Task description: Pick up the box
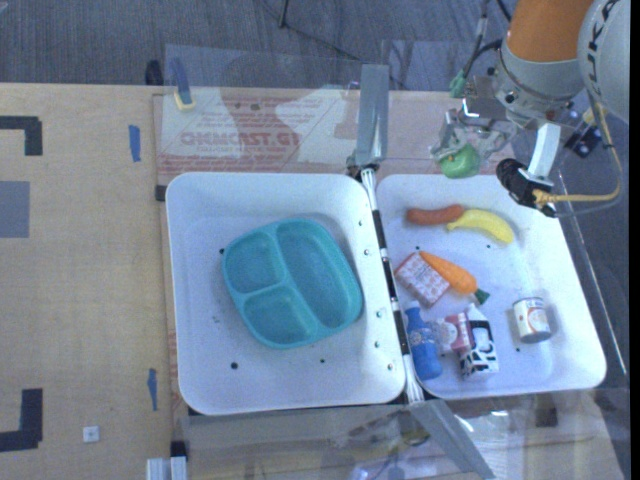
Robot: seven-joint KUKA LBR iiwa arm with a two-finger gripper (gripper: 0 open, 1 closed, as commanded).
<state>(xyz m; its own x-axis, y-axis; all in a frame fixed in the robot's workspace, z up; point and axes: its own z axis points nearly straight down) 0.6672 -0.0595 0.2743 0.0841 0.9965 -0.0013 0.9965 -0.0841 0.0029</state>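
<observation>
The desk point(80, 268) carried two white bins. The left bin point(190, 368), well left of the jaws point(462, 146), held a teal divided tray point(290, 283). Over the right bin's point(580, 348) far edge, the jaws were clamped on a green pepper-like toy point(461, 162). Below them lay a banana point(484, 226), a sausage point(434, 214), a carrot point(448, 272) and the box point(422, 279), touching the carrot.

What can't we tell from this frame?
- Gripper, camera view: a green object sits at its tip; too small to tell if it is gripped.
- Box: print too small to read; carrot overlaps one edge.
- Arm: cut off by the top edge.
</observation>
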